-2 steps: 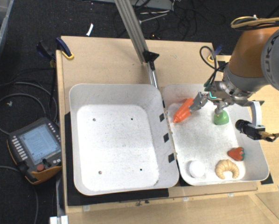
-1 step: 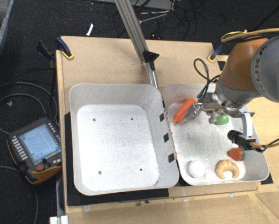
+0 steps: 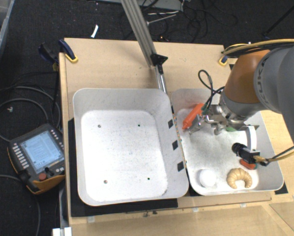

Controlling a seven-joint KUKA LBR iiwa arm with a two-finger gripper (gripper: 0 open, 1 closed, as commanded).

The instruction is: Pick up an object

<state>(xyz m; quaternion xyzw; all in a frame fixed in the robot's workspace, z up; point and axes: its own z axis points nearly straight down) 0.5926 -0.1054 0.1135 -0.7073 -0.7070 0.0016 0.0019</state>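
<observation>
An orange carrot-shaped object (image 3: 191, 116) lies tilted in the right bin (image 3: 270, 146), near its upper left corner. My gripper (image 3: 200, 121) is low over the bin, right against the lower right side of the orange object. Whether the object is gripped cannot be made out. A white ball (image 3: 207, 177) and a tan croissant-shaped object (image 3: 239, 177) rest near the bin's front wall. A small green thing (image 3: 230, 129) peeks out under the wrist.
The left bin (image 3: 88, 107) sits beside the right one, sharing a middle wall. A metal pole (image 3: 139, 26) slants down to the bench behind the bins. A teach pendant (image 3: 39, 154) lies on the floor at left.
</observation>
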